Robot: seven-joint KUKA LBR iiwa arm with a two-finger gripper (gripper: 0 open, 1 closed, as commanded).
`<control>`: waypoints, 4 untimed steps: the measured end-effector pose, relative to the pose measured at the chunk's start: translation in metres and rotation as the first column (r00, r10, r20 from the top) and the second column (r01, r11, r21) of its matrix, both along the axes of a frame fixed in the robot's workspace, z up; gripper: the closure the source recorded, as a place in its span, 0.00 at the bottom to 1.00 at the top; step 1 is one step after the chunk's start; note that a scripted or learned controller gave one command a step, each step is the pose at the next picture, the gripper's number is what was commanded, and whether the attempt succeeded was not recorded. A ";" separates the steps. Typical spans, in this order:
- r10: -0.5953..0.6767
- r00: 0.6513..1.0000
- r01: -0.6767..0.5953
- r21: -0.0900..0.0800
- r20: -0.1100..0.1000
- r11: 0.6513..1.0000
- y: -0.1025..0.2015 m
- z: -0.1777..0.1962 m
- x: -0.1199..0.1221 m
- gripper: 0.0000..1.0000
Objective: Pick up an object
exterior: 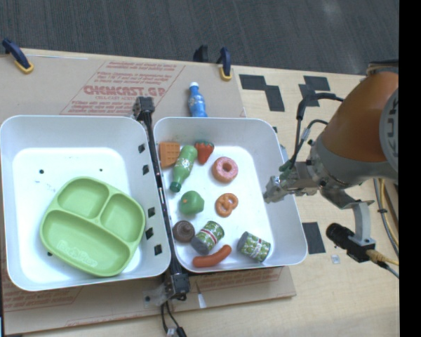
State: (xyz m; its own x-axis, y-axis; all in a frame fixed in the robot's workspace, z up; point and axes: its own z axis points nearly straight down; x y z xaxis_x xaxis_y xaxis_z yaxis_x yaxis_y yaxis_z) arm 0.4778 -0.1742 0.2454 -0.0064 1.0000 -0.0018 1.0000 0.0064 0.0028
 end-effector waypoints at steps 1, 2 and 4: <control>0.000 1.000 0.000 0.002 -0.006 1.000 -0.037 -0.026 -0.001 1.00; -0.001 1.000 0.001 0.001 -0.001 1.000 -0.037 0.006 0.000 1.00; 0.000 1.000 0.000 0.000 0.000 1.000 -0.037 0.009 0.000 1.00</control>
